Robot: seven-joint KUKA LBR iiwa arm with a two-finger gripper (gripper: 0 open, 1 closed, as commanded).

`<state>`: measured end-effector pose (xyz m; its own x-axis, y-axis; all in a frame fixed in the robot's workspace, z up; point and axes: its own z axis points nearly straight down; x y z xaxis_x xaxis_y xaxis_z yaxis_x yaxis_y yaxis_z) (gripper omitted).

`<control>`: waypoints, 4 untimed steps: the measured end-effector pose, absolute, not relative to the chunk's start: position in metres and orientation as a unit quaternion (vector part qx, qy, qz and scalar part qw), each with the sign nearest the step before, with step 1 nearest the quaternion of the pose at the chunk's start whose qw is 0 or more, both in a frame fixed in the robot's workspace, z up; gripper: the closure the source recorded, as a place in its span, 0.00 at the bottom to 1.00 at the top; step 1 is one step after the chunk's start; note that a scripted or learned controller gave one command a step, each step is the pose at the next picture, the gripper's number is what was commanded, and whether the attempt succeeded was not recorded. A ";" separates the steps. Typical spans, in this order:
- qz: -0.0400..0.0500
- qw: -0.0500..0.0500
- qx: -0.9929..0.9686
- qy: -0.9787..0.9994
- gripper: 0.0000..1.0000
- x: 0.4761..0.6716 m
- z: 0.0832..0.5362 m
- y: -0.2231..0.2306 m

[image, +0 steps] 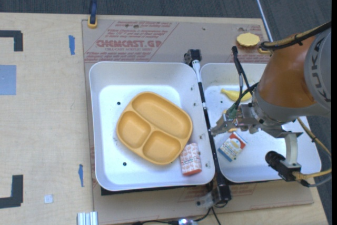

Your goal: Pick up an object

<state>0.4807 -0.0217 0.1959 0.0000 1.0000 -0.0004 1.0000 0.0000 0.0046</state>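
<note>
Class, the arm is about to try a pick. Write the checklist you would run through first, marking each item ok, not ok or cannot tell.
1. Gripper over the right bin: ok.
2. Fingers open: cannot tell.
3. Something already held: cannot tell.
4. Small carton lies apart from the bin walls: ok.
5. Yellow piece fully visible: not ok, arm covers part.
6. Divided plate and small packet lie in the left bin, clear of the arm: ok.

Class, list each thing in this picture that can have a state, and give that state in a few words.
Yellow divided plate: upright, lying flat in the left bin, its three compartments bare.
Small red-and-white packet: lying in the left bin, against the plate's lower right edge.
Small carton: lying flat in the right bin.
Yellow piece: lying in the right bin, partly hidden by the arm.
</note>
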 end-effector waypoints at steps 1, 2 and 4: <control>0.000 0.001 0.707 0.707 1.00 0.480 0.195 -0.053; 0.002 0.001 0.706 0.708 1.00 0.481 0.202 0.019; -0.001 -0.001 0.707 0.707 1.00 0.479 0.184 -0.027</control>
<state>0.4791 -0.0273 0.1844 0.0006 1.0000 0.0004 1.0000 -0.0006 -0.0021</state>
